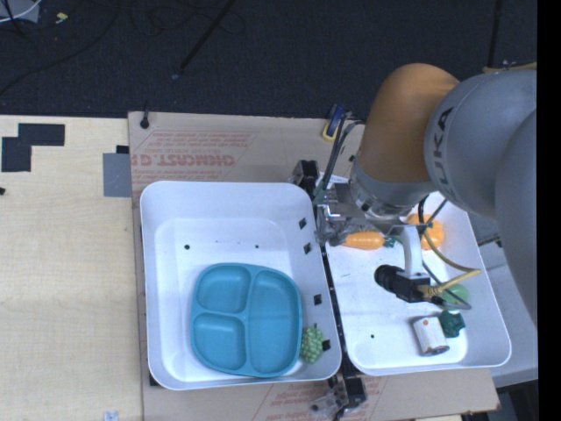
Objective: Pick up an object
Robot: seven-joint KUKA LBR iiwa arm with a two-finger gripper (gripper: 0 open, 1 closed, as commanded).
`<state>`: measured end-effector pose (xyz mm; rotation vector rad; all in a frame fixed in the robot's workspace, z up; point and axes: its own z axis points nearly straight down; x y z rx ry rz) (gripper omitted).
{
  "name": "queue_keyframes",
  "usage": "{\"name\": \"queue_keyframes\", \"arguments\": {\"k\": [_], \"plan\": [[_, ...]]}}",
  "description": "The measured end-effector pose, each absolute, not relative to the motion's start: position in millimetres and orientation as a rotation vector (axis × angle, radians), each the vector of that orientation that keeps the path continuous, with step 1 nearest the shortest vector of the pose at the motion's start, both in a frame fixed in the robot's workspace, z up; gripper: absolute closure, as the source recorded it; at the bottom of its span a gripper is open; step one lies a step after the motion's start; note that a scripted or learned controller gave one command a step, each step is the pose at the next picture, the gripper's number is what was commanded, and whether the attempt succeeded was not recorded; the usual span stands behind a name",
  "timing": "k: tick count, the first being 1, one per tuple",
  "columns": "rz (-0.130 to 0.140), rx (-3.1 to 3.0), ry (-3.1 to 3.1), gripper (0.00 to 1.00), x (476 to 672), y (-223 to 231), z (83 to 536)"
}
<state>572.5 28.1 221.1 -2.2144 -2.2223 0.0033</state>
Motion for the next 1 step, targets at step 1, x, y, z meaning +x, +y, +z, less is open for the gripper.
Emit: {"name": "queue_keyframes", "arguments": {"k": [1], "plan": [[0.004, -2.213, -2.223, 1.00, 568.7, 78.9, 216.4]]}}
